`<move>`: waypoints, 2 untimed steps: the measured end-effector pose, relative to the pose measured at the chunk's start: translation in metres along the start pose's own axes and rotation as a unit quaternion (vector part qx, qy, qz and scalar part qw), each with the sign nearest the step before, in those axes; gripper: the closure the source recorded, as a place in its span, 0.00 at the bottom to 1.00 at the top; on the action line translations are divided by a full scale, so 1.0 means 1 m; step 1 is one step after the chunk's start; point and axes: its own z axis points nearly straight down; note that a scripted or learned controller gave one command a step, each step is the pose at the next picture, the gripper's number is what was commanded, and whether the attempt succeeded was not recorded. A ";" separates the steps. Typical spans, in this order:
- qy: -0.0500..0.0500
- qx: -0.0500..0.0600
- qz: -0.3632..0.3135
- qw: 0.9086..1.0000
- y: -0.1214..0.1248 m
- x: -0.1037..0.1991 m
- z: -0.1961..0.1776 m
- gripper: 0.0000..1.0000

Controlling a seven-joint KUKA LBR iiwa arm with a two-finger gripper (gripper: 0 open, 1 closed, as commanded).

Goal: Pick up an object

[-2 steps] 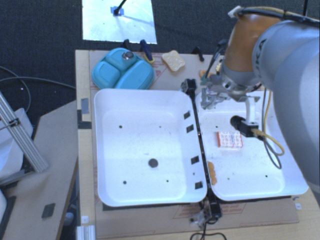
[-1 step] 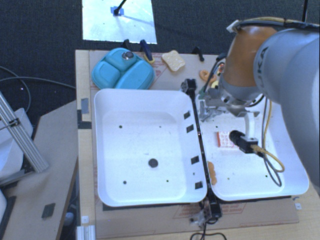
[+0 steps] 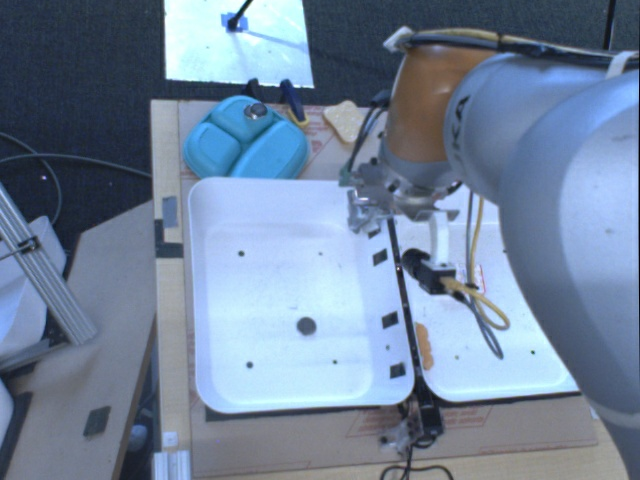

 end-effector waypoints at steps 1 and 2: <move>-0.002 0.002 0.006 1.000 -0.033 -0.007 0.000 1.00; -0.002 0.001 0.007 1.000 -0.069 -0.054 -0.040 1.00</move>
